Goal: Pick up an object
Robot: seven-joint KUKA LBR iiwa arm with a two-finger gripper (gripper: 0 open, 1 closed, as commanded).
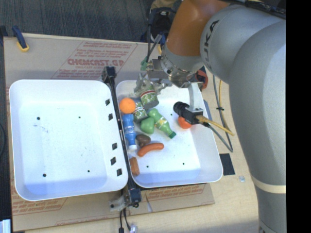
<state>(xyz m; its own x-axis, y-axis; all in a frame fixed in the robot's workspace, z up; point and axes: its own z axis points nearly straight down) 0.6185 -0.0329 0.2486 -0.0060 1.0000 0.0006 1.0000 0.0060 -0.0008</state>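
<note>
Grey arm [252, 81] looms nearest; beneath it my gripper [148, 84] hovers at the right bin's [209, 154] far end, over a small can [149, 99] (grip state: I cannot tell). Approach step; next, descend squarely.

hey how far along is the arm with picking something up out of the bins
Early stage. Done: the pincer is down at the far end of the right bin, over a small can. In hand: nothing clearly lifted. Left: grasping and raising something; the orange ball, blue bottle and sausage all lie in the bin.
</note>
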